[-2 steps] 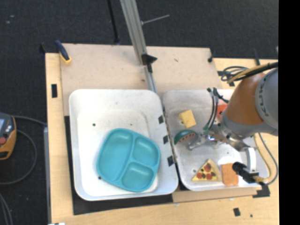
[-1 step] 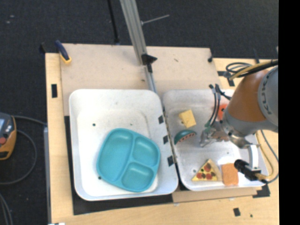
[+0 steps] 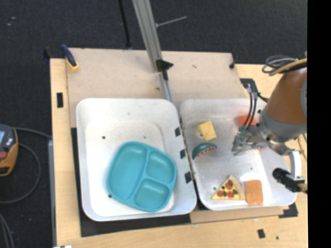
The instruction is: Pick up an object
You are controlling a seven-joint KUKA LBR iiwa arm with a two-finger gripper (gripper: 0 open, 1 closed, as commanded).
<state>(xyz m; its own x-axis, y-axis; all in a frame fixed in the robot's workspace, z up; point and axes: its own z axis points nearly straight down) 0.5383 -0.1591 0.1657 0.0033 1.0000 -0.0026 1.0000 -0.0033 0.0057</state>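
In the camera view, the jaws (image 3: 242, 144) hang low over the right bin (image 3: 220, 109), and I cannot tell how they stand. I judge the step is the approach: nothing is lifted yet.

Candidates in this bin (five in all): one yellow block (image 3: 207, 130), one teal half-round toy (image 3: 204, 150), one pizza slice (image 3: 228, 189), one orange sponge (image 3: 253, 191), one red-orange piece (image 3: 243, 120) partly hidden. The next move needs a descent over one piece.

The left bin (image 3: 98, 110) holds one teal divided plate (image 3: 142, 175).

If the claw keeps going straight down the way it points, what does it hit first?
Probably bare floor of the right bin. The claw points down at white floor, with the cheese and pizza off to the sides; depth is unclear.
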